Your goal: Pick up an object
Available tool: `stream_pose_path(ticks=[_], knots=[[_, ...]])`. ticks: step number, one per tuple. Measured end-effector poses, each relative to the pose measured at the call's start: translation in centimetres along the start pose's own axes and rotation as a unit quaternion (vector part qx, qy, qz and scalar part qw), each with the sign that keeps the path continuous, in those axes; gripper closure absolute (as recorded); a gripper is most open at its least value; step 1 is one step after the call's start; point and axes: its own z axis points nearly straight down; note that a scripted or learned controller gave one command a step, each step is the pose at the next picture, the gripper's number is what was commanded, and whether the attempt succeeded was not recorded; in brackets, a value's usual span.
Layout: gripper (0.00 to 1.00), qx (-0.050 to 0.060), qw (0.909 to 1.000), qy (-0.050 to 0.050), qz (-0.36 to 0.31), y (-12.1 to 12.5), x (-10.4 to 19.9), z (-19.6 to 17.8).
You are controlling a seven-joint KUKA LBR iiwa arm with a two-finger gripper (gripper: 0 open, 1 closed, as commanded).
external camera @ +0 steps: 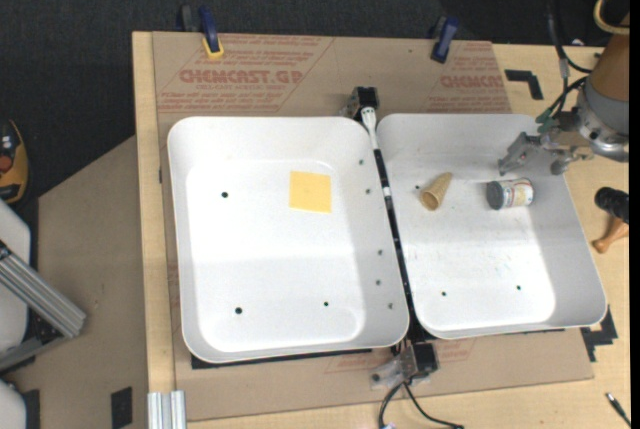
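Observation:
A flat yellow square lies in the left bin, toward its upper middle. In the right bin a tan cone lies on its side near the upper left. A small white jar with a grey lid lies on its side to the cone's right. My gripper hangs over the right bin's upper right part, just above and slightly right of the jar. Nothing is visibly between its fingers.
The arm enters from the right edge over the bin's rim. Blue clamps hold the cardboard at the back. A black bracket sits where the two bins meet. A wooden peg lies right of the right bin.

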Motion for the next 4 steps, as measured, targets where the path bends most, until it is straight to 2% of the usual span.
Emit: stream_pose_path(ticks=[1, 2, 3, 4], knots=[[0.00, 0.000, 1.0000, 0.002, -0.005, 1.7, 5.8, -0.3], [0.00, 0.000, 1.0000, 0.003, -0.004, -2.8, 10.9, 3.3], [0.00, -0.003, 1.0000, 0.002, -0.006, 3.6, 14.1, 5.7], [0.00, 0.006, 1.0000, 0.003, -0.001, -5.2, 11.6, 5.8]])
